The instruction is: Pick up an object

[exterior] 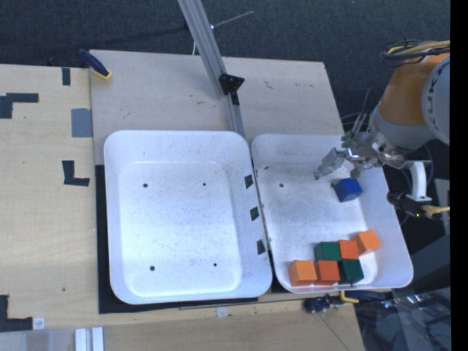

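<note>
A blue block (347, 189) lies on the floor of the right bin (292, 203), in its upper right part. My gripper (341, 170) hangs just above and slightly behind that block, with the grey arm and its orange band reaching in from the right. The fingers (324, 170) look spread apart, with nothing between them. A cluster of orange and green blocks (335, 260) sits at the bin's front right corner, with one orange block (369, 240) a little apart at the right.
The left bin (117, 196) stands beside the right one, with a shared rim between them. A slanted metal pole (208, 42) rises behind the bins. Cables hang at the arm's right side.
</note>
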`<state>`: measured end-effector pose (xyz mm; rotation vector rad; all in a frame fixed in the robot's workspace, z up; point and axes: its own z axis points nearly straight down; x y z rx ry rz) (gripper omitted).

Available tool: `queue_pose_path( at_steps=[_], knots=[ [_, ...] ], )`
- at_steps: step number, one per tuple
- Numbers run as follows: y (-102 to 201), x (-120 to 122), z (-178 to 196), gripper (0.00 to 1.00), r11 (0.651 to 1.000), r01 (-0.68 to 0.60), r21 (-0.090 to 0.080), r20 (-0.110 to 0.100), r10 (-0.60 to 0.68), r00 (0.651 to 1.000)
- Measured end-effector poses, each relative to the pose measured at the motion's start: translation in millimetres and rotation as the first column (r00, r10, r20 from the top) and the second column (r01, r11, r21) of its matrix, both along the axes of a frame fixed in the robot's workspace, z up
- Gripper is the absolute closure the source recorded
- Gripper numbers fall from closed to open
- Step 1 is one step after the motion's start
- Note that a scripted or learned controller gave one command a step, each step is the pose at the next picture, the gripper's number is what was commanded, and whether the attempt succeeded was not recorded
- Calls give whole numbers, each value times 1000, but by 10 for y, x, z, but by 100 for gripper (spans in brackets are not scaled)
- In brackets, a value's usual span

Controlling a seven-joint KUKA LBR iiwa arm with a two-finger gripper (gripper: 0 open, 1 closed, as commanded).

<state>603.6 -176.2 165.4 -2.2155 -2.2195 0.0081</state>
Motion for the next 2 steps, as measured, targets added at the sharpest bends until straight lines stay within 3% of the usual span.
queue_pose_path(
  at_steps=[1,2],
  knots=[
    [29,-71,-458,0,1000,0,0,1,0,1000],
    [34,-55,-329,100,1000,-2,0,5,2,1000]
  ],
)
